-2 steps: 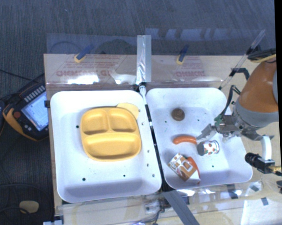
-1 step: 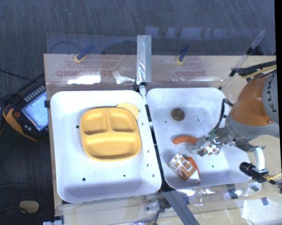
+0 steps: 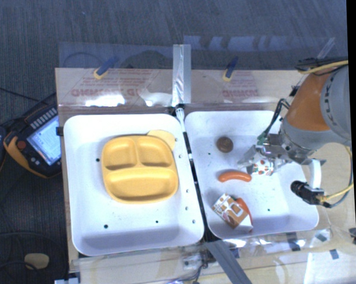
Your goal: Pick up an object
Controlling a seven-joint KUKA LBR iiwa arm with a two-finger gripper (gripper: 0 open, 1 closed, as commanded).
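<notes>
you've got two white bins side by side, the left bin (image 3: 82,231) carrying a big yellow divided tray (image 3: 139,168) that takes most of its floor, the right bin (image 3: 299,218) holding the loose stuff. the arm (image 3: 321,111) comes in from the right, grey with the orange band, low over the right bin. the gripper (image 3: 262,162) sits in the middle of that bin on or just above a small red-and-white speckled item (image 3: 263,169); can't tell if the tool is open, closed or gripping, the wrist hides it. candidates for the pick: a crumpled carton (image 3: 232,211) near the front wall, an orange sausage-shaped toy (image 3: 235,176) just left of the gripper, a brown ball (image 3: 225,144) toward the back, all apart from each other. risks as i judge them: a weak pinch on the speckled item so it slips on the lift; the ball rolls if nudged; the sausage is near enough to get bumped or grabbed along with it. a cable (image 3: 336,193) loops off the wrist near the right wall and could snag there. room: open floor on the right half and front right corner, the centre divider (image 3: 192,179) is close behind the sausage, so lift straight up rather than sweep left.
</notes>
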